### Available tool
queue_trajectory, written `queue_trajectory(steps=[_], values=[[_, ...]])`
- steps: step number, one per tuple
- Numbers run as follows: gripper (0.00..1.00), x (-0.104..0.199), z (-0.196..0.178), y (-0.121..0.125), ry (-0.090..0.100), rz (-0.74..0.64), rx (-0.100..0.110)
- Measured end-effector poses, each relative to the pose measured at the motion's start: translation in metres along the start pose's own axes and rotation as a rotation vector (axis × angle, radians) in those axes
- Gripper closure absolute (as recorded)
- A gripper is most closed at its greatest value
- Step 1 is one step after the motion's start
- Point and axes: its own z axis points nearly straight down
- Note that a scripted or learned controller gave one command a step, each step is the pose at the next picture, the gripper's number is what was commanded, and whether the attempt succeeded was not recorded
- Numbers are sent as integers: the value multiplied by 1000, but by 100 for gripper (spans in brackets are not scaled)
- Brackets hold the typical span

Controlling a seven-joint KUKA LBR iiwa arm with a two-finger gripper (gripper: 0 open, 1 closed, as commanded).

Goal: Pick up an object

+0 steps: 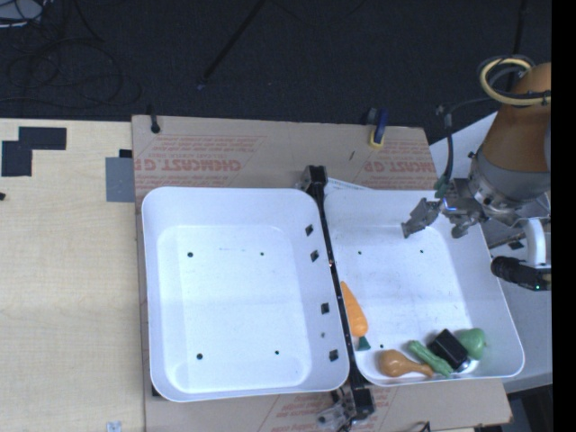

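The right bin (pixel 396 268) holds several small items near its front edge. An orange toy carrot (pixel 353 311) lies against the left wall. A tan pear-shaped piece (pixel 399 363), a long green piece (pixel 429 356), a black block (pixel 447 348) and a round green item (pixel 472 340) crowd the front right corner. My gripper (pixel 439 222) hovers above the bin's back right part, well apart from all of them. Its fingers (pixel 417 218) are spread open, and nothing sits between them.
The left bin (pixel 162 241) lies beside the right one, with a black divider strip (pixel 326 268) between them. Both rest on a cardboard sheet (pixel 270 151). A blue and yellow clamp (pixel 378 128) sits on the cardboard's back edge.
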Motion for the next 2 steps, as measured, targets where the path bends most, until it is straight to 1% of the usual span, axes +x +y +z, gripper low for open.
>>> queue_trajectory(steps=[1,2], values=[[0,-32,108,7,5,-3,15],[0,-40,124,51,4,-10,7]])
